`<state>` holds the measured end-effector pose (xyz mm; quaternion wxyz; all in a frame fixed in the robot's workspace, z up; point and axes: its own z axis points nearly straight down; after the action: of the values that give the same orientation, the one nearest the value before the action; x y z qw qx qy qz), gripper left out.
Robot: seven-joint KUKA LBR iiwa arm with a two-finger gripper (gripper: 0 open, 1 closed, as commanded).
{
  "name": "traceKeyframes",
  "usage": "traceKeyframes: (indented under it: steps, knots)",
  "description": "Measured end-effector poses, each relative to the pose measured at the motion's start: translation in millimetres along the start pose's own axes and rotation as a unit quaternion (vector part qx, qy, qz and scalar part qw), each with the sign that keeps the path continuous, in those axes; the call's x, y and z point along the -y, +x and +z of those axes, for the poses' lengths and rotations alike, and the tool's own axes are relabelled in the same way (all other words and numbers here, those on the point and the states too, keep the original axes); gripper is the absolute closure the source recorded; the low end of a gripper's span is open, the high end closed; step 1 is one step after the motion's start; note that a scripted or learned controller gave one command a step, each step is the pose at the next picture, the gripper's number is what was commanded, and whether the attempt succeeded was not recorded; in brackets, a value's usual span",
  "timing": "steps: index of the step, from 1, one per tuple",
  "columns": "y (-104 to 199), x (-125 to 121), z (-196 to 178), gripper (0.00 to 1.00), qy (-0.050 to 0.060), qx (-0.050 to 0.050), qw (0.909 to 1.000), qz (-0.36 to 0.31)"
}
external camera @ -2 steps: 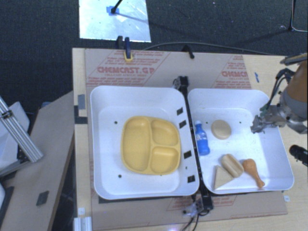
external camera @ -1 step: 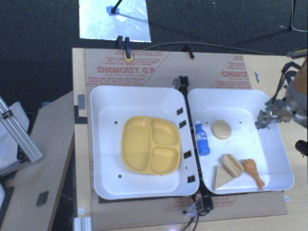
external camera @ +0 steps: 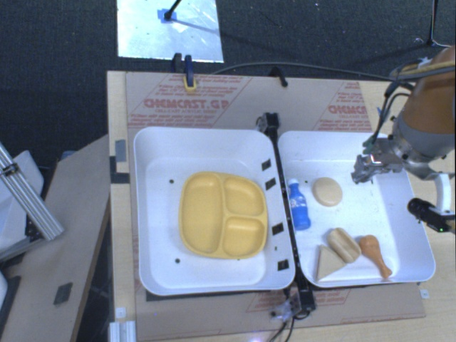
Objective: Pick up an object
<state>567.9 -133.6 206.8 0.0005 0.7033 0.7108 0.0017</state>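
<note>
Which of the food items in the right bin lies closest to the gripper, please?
The round beige bun, just left of the gripper; the hot dog, drumstick and wedge lie farther.

The arm runs off the right edge beside the right bin, so its upper part is cut away. The gripper, above that bin, is too small to read.

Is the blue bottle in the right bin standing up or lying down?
Lying down: the small blue bottle rests lengthwise on the right white bin's floor, white cap toward the far side.
</note>
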Motion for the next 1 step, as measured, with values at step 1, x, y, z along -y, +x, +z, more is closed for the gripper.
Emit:
traceKeyframes:
  steps: [1]
  knots:
    - [55.5, -0.4, -12.2, 1.00, 0.000, 0.000, 1.0000, 0.000]
